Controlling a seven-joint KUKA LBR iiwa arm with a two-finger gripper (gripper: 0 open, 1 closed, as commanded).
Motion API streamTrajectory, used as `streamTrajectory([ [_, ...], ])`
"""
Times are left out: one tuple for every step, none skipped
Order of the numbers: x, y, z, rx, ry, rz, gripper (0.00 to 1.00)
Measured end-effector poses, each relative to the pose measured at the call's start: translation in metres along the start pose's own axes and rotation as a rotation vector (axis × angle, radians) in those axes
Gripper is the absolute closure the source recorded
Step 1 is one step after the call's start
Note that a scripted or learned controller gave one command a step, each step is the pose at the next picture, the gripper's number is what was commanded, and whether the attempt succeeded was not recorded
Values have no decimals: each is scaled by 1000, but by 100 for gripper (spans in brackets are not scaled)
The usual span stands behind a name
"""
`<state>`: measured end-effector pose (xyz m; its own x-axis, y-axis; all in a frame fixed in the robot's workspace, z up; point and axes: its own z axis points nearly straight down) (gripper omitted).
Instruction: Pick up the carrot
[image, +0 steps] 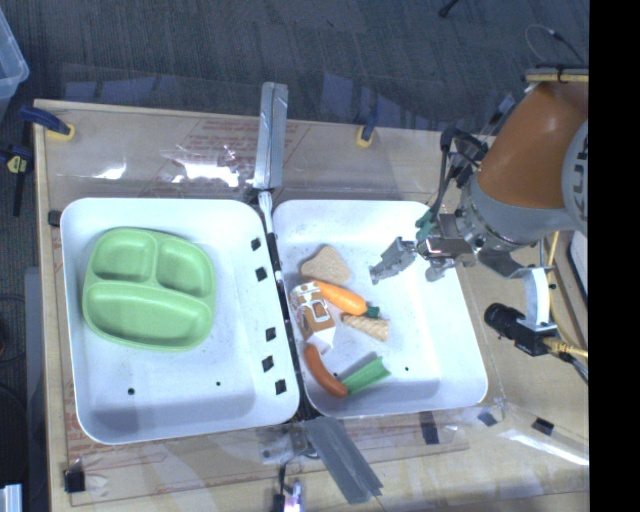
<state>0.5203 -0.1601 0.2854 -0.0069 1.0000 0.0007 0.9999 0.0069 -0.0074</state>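
While the gripper (393, 258) hangs with fingers spread and grasping nothing in the right bin (455, 330), the carrot (341, 298) lies just lower left of it, mid-frame. A green divided plate (148, 287) sits in the left bin (90, 400).

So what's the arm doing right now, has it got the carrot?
Gripper above right bin, nothing held. Carrot lying apart, to its left. Carton and cone crowd it.
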Motion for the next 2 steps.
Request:
streamTrajectory([
  [-32,66,105,1,0,-9,0],
  [-12,48,176,-15,-7,-96,0],
])
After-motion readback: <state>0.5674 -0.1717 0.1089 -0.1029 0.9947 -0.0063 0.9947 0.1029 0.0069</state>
